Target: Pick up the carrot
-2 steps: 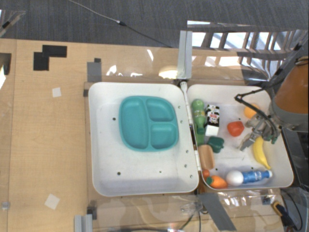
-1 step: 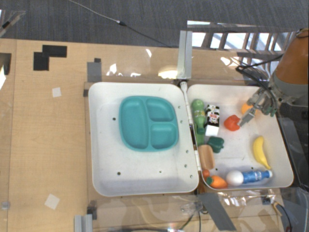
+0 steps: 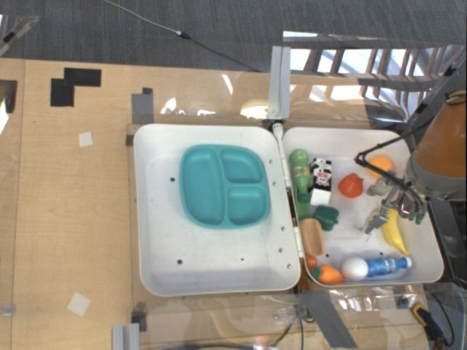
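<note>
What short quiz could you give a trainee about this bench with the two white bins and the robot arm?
1. True or false: the teal divided plate lies in the same bin as the carrot.
2. Which thing lies right beside the carrot? A) white egg B) green bottle C) red pepper
3. Fill in: the gripper hangs over the ____ bin, next to the yellow banana.

Key:
1. False. The plate is in the left bin; the carrot is at the near left corner of the right bin.
2. A
3. right
</note>
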`<state>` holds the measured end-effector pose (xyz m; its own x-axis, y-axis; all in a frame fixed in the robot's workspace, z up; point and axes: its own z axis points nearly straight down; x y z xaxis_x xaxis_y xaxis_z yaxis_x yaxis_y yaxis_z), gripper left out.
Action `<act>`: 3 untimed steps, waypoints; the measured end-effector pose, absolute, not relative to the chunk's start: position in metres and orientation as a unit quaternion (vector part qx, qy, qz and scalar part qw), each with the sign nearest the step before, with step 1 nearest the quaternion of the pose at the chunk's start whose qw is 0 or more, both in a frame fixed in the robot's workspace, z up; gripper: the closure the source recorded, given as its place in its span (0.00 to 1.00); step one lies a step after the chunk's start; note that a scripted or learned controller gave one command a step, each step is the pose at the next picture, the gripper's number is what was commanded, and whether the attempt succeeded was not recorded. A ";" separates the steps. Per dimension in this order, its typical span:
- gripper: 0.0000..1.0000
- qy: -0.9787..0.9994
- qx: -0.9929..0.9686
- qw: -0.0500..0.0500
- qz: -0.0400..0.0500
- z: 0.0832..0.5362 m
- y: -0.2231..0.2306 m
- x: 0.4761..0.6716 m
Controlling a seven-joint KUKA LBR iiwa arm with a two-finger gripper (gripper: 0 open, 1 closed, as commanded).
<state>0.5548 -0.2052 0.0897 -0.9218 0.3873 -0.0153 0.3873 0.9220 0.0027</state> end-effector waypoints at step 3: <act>1.00 0.973 0.232 0.011 -0.001 0.103 -0.206 0.661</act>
